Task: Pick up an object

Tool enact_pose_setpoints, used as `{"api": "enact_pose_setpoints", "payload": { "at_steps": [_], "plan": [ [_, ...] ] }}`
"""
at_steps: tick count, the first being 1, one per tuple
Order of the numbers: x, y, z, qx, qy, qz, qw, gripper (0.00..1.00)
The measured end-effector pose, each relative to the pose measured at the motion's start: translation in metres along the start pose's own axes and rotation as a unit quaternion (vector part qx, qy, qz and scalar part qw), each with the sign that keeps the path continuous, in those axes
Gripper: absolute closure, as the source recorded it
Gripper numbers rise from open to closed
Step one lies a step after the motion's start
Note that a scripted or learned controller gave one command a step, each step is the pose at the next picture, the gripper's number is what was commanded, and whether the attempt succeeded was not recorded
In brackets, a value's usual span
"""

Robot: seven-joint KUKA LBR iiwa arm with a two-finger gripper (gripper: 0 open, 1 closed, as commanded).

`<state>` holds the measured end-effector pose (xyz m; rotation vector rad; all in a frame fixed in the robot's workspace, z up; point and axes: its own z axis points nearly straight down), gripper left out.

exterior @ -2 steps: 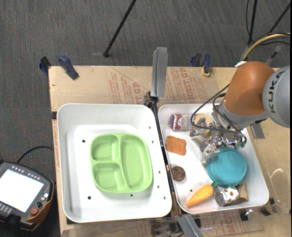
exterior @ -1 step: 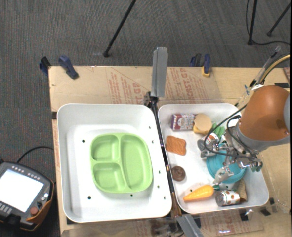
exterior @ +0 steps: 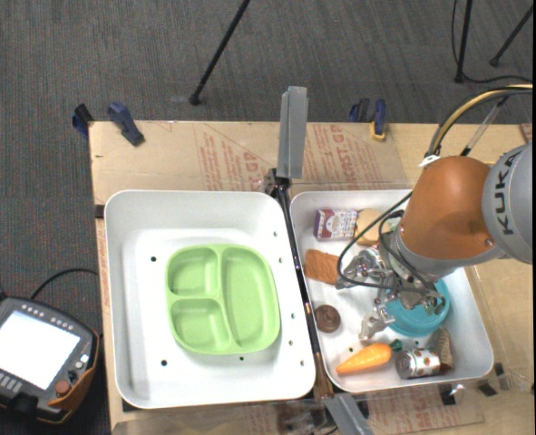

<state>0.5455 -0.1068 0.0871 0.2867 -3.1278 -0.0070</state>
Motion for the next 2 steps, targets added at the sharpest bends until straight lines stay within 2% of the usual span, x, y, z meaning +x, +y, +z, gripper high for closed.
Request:
{"api": "enact_pose_setpoints", "payload": {
  "at_steps": [1,2],
  "plan": [
    [-0.099,-0.009,-0.001,0.002,-0.001,-0.032,0.9995,0.00],
    [-0.050,-0.046,-0.001,0.002,-0.001,-0.025,0.9997,0.00]
  ]
}}
